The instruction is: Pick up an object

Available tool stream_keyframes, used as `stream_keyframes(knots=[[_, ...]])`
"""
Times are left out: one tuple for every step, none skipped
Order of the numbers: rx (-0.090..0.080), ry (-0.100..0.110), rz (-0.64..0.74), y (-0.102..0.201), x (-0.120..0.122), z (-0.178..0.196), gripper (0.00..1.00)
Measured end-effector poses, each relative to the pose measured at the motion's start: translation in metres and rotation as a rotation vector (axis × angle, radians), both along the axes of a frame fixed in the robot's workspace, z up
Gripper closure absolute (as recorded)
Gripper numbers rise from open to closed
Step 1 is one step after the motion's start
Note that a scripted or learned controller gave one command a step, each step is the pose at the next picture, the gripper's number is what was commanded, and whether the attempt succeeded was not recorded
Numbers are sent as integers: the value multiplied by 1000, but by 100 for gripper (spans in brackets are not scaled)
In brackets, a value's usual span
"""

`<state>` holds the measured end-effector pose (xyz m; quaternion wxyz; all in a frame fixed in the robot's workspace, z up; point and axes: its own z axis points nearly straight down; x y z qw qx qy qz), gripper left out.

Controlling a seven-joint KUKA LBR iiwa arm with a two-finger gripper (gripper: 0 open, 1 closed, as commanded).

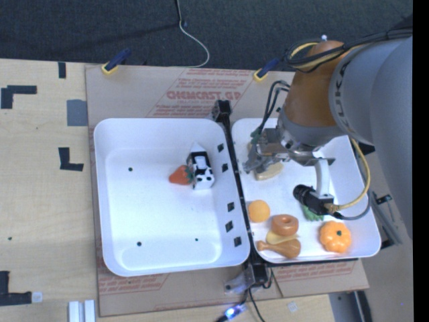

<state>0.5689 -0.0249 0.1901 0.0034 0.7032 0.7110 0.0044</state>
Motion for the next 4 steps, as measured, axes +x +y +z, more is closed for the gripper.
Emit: stream_keyframes(knots=[[-1, 5, -4, 34, 97, -6, 100], [0, -4, -8, 35, 37, 177, 100], [-4, 13, -8, 35, 37, 176, 100], [-2, 4, -7, 47, 87, 232, 100]])
